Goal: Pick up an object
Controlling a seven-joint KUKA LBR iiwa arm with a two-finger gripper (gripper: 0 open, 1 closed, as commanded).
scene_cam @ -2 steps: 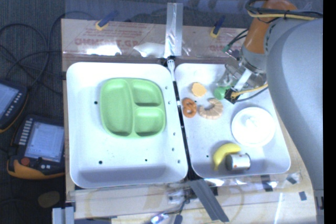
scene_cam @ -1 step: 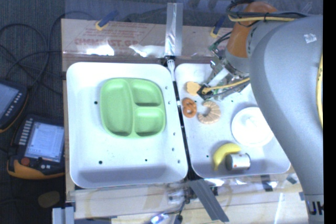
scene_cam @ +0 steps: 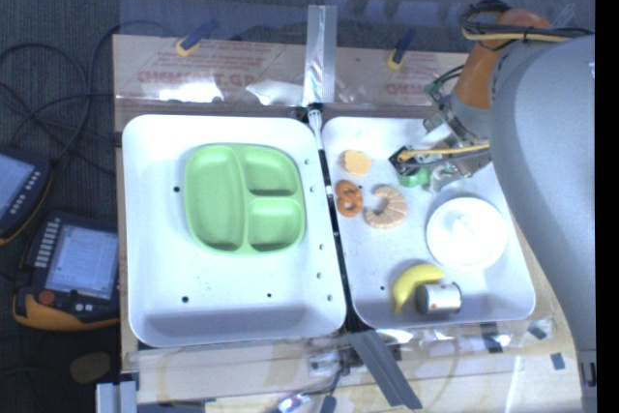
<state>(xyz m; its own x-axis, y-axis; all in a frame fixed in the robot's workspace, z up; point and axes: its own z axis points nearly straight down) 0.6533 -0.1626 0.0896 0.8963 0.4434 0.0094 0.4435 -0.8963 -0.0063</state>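
My gripper (scene_cam: 432,171) hangs low over the back of the right bin (scene_cam: 517,290), reaching in from the right. A small green object (scene_cam: 413,177) lies right at its tip; whether it is touched or held is hidden. To the left lie an orange round piece (scene_cam: 356,162), a brown pretzel (scene_cam: 348,198) and a tan croissant (scene_cam: 386,206). A white round bowl (scene_cam: 467,229) sits just in front of the gripper. Near the front edge a yellow banana (scene_cam: 410,282) lies against a silver can (scene_cam: 439,297).
The left bin (scene_cam: 155,305) holds a green divided plate (scene_cam: 244,196). A raised rim (scene_cam: 329,208) separates the two bins. The grey arm body covers the right side of the right bin.
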